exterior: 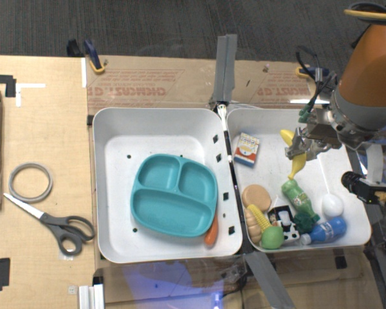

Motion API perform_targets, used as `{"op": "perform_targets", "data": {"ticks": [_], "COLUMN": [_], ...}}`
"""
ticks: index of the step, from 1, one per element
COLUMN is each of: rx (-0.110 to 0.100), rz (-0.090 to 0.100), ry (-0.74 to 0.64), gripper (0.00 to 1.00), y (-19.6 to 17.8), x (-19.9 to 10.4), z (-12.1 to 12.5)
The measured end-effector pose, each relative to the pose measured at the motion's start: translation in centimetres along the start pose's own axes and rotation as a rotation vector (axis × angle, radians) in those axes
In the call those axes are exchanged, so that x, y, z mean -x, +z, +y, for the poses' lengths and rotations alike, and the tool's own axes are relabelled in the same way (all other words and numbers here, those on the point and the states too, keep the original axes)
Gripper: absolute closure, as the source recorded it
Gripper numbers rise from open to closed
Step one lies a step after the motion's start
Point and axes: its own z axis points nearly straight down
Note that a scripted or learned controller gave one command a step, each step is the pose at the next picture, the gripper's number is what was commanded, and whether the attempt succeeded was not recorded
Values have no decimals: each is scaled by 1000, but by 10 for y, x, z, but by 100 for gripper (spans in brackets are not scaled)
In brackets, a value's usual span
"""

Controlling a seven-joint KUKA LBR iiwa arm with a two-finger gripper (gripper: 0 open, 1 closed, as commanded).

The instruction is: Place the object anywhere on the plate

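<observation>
a teal divided plastic plate [174, 197] sits in a white shallow bin [109, 172]; a slim orange carrot [211, 233] lies at the plate's lower right edge.

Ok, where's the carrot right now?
The carrot lies in the left bin, near that bin's front right corner, tucked against the lower right edge of the teal divided plate but off it, close to the wall between the two bins.

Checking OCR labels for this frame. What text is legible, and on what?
"CHEMICAL" or similar: red lettering, upside down, on the cardboard strip behind the left bin; exact wording uncertain.
More red print on the cardboard behind the right bin: too blurred to read.
Small box in the right bin: coloured print, too small to read.
Black-and-white item by the toys: marks unreadable.
</observation>
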Motion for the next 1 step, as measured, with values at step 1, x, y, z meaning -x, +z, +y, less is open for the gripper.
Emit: {"op": "perform_targets", "data": {"ticks": [1], "rx": [0], "rz": [1], "ry": [-94], "gripper": [100], "y": [90], "x": [-71], "z": [3]}}
